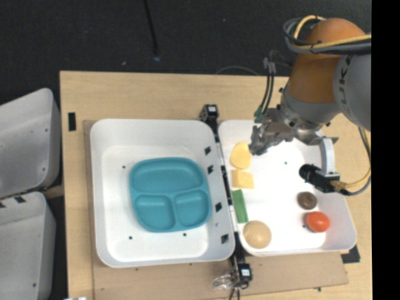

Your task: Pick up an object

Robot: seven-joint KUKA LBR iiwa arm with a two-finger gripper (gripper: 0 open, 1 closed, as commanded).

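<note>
1. Your gripper point(261, 144) sits low in the right bin point(284, 167), at its upper-left part, just right of the divider between the two bins.
2. Fingers: you can't tell from this angle whether they're open or closed; the dark tip is blurred against the wrist. Nothing visibly sits between them.
3. Closest candidate: yellow round piece point(240, 155), touching or just left of the gripper tip. Can't tell which.
4. Yellow wedge point(244, 179) lies just below the yellow round piece, near the divider.
5. Green bar point(239, 205) lies below the yellow wedge, lengthwise along the divider wall.
6. Beige ball point(257, 234) sits below the green bar, in the lower-left corner of the right bin.
7. Brown round object point(306, 200) and red ball point(317, 222) sit well right of the green bar, red one just below the brown one.
8. Black fitting point(314, 176) on the arm's cable hangs just above the brown round object.
9. Left bin point(106, 167) holds a teal divided tray point(169, 193), well left of the divider, three compartments up.
10. Both bins rest on the wooden desk point(78, 99).
</note>
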